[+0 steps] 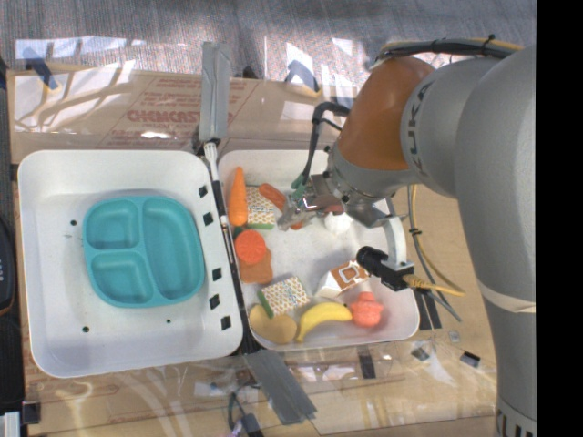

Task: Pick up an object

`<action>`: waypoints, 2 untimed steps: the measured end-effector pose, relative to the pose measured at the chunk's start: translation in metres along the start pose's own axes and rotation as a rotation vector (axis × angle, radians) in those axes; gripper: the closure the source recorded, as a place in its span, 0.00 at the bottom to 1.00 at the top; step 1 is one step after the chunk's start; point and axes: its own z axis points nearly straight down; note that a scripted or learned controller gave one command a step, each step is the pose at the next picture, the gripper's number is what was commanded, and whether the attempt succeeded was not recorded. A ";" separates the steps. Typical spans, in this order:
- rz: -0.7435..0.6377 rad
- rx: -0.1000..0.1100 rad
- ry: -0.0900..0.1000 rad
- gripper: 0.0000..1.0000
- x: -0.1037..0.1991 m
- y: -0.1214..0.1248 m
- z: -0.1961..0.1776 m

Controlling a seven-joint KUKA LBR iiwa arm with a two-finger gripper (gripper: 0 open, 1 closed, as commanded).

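Robot lab, test bench. Evidence: industrial arm [455,116] over two white bins [41,271] taped to bench; cardboard sheet [155,112] behind bins; loose cables [437,285]; toy food [324,315] and teal tray [144,249] as props; grey carpet [137,7] floor.

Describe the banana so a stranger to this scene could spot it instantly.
Start at the right bin, the one crowded with toy food beside the bin holding the teal tray. Go to its near edge: the banana lies there between a tan potato-like piece and a pinkish-orange lump. It is the one bright yellow, curved item.
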 end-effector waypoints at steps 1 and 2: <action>-0.004 0.005 0.001 1.00 0.000 0.000 -0.007; 0.144 -0.001 -0.002 1.00 -0.013 0.014 -0.009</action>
